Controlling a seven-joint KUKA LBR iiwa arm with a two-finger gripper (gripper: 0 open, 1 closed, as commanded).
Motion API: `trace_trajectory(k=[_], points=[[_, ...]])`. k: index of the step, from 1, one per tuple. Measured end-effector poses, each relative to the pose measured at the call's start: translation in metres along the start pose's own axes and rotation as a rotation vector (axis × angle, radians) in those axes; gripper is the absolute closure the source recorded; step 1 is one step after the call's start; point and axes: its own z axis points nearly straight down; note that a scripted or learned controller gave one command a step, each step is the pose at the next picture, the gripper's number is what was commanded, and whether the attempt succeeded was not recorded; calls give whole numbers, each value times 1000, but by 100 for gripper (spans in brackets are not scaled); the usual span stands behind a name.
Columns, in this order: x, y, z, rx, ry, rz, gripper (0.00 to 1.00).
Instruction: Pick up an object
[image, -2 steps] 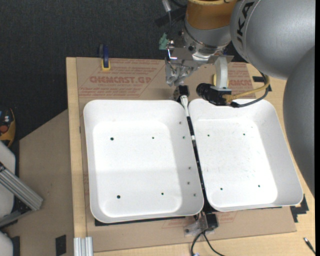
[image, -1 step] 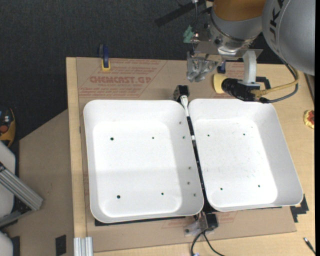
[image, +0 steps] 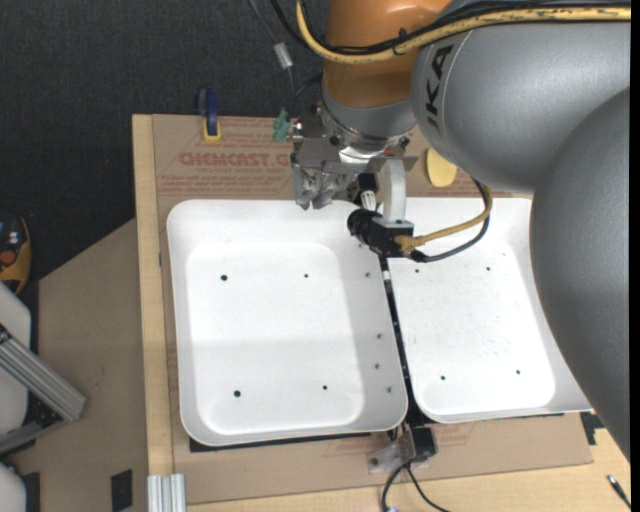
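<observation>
1. Over the far right corner of the left bin (image: 180, 262), the gripper (image: 318, 188) is hanging just above the rim; whether it is released or clenched cannot be told, and nothing is showing in its grasp.
2. Just right of that corner, a black unit (image: 378, 232) on the wrist is sitting above the seam where the left bin is meeting the right bin (image: 480, 330), and a tan cable (image: 468, 228) is looping away from it, farther from the left bin.
3. Above the gripper, the orange band (image: 375, 30) is ringing the wrist, and the grey arm (image: 540, 150) is spreading away from the left bin across the right bin's far side.
4. Beyond the left bin's far right corner and past the wrist, a pale yellow rounded thing (image: 440, 167) is lying on the brown board (image: 160, 420), partly covered by the arm; it is the only loose thing in sight, and whether it is the object to pick up cannot be told.
5. Behind the left bin's far edge, a green clip (image: 283, 127) is sitting close to the gripper, and a blue and yellow clamp (image: 210, 115) is gripping the board's far edge.
6. On the floor of the left bin, four small dark dots (image: 224, 278) are showing.
7. Near the left bin's near right corner, a small black plug (image: 420, 441) is resting on the board.
8. Well to the left of the left bin, off the board, a metal rail (image: 40, 375) is lying at a slant.
</observation>
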Motion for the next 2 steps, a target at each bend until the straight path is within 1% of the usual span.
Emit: trace_trajectory(k=[1, 2], points=[[39, 33, 66, -6, -2, 5, 100], [27, 19, 8, -14, 0, 9, 100]])
